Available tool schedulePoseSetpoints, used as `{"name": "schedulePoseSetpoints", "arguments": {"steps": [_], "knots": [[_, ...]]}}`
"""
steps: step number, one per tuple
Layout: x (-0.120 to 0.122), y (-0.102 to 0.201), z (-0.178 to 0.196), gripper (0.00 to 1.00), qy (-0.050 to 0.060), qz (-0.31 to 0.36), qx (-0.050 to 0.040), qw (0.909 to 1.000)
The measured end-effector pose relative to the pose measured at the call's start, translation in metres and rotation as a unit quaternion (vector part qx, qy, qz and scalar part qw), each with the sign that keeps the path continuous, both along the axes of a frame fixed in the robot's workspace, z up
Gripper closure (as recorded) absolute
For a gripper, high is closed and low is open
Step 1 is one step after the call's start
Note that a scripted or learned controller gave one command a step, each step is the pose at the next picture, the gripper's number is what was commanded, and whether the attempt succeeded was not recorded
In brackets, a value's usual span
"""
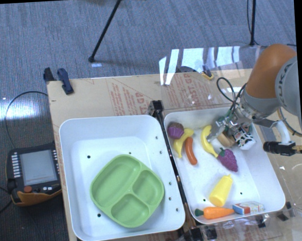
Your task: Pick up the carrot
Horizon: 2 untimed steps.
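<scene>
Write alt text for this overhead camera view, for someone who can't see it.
A grey-and-orange robot arm reaches from the right, its gripper over toy food in the right white bin; the carrot lies apart at that bin's near edge. The left white bin holds a green divided plate.

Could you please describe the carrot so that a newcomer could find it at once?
Look in the right bin, along its near edge. The carrot lies there on its side, left of a small carton. It is orange and tapered with a green tip, unlike the yellow bottle above it.
</scene>
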<state>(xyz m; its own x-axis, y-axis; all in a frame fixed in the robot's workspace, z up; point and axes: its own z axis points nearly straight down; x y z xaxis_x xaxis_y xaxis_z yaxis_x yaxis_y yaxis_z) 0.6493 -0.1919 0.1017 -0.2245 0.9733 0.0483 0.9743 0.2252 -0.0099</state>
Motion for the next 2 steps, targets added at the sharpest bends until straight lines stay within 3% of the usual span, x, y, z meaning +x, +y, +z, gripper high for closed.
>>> {"name": "schedulePoseSetpoints", "arguments": {"steps": [1,2], "knots": [[-0.024,0.038,-0.012,0.0,-0.008,-0.091,-0.0208,0.9956],[-0.11,0.047,-0.012,0.0,-0.009,-0.084,-0.0223,0.9962]]}}
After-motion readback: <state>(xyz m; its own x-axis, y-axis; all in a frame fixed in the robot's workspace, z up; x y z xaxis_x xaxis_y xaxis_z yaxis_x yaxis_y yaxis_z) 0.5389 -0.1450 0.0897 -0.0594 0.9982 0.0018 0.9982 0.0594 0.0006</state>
